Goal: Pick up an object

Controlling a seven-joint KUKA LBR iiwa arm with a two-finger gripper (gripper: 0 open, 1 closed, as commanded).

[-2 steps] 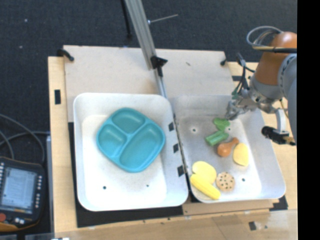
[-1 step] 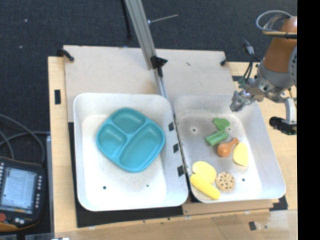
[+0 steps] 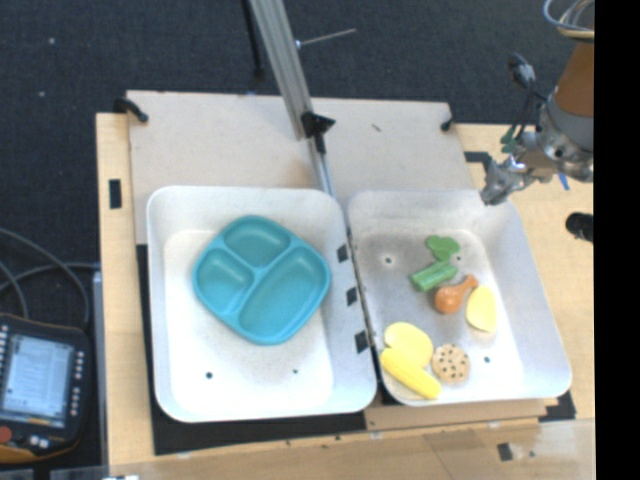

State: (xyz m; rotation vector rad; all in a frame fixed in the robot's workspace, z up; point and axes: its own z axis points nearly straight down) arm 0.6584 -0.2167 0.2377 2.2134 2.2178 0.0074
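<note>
From the overhead camera, the gripper point(image 3: 497, 183) hangs over the upper right rim of the right bin point(image 3: 530, 268); whether it is spread or pinched cannot be told, and nothing shows in its grasp. The toy food lies well below and left of it in that bin: a green piece point(image 3: 437, 263), an orange drumstick point(image 3: 453, 294), a yellow slice point(image 3: 482, 309), a cookie point(image 3: 451, 364) and a yellow banana point(image 3: 408, 356). The left bin point(image 3: 170, 298) holds a teal divided plate point(image 3: 262, 279).
</note>
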